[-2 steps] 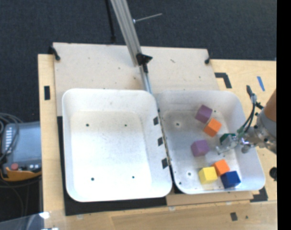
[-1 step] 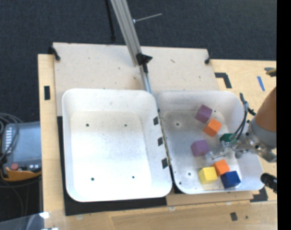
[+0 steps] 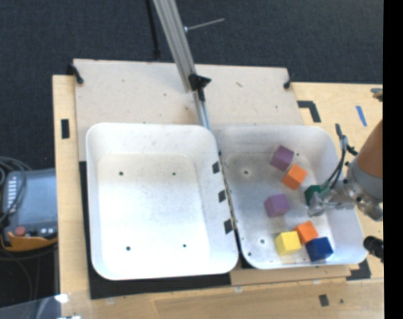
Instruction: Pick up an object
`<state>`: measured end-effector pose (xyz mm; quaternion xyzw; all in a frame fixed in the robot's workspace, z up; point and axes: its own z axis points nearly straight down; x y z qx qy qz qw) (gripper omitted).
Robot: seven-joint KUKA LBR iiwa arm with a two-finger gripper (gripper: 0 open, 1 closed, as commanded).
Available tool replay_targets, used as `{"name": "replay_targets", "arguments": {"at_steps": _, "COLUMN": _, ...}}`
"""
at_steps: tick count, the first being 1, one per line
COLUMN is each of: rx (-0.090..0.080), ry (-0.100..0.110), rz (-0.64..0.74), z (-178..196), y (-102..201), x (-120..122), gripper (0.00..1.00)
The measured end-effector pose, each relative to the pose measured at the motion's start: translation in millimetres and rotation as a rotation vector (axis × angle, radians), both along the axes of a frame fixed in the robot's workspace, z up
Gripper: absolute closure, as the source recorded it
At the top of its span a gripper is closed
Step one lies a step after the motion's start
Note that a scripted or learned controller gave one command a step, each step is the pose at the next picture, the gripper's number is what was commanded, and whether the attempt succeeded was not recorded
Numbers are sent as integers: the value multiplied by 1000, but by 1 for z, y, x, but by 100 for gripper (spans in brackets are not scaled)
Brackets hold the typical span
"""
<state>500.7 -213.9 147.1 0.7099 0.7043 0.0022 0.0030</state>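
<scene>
**Gripper Position Over the Right Bin, With Block Layout**

The bench carried two shallow white bins side by side. The left bin (image 3: 101, 178) sat toward the left of the camera view; the right bin (image 3: 254, 145) adjoined it along a shared central edge.

All six blocks lay in the right bin:

- A purple block (image 3: 282, 157) rested in the upper part of the bin.
- An orange block (image 3: 295, 176) lay just below and to the right of it, touching or nearly touching.
- A second purple block (image 3: 277, 205) sat apart from the others, near the bin's middle.
- A yellow block (image 3: 288, 242) lay near the bottom wall.
- A second orange block (image 3: 307, 230) sat just beside the yellow one, up and to its right.
- A blue block (image 3: 319, 248) sat against the lower right of that orange block.

The arm entered from the right edge. The gripper (image 3: 315, 198) was positioned over the right side of the right bin, between the upper orange block and the lower cluster, with a green part at its tip. The state of the jaws could not be determined from this view, and no block was seen between them.

A slanted metal pole (image 3: 178, 42) stood behind the bins. A grey control pendant (image 3: 28, 208) lay to the left of the bench.
</scene>
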Motion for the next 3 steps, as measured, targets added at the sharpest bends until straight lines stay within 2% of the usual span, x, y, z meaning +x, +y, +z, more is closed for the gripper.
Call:
{"name": "replay_targets", "arguments": {"at_steps": 2, "rx": -2, "ry": -1, "rz": 12, "z": 98, "y": 1, "x": 1, "gripper": 100}}
{"name": "replay_targets", "arguments": {"at_steps": 3, "rx": 2, "ry": 6, "rz": 16, "z": 98, "y": 59, "x": 6, "gripper": 100}}
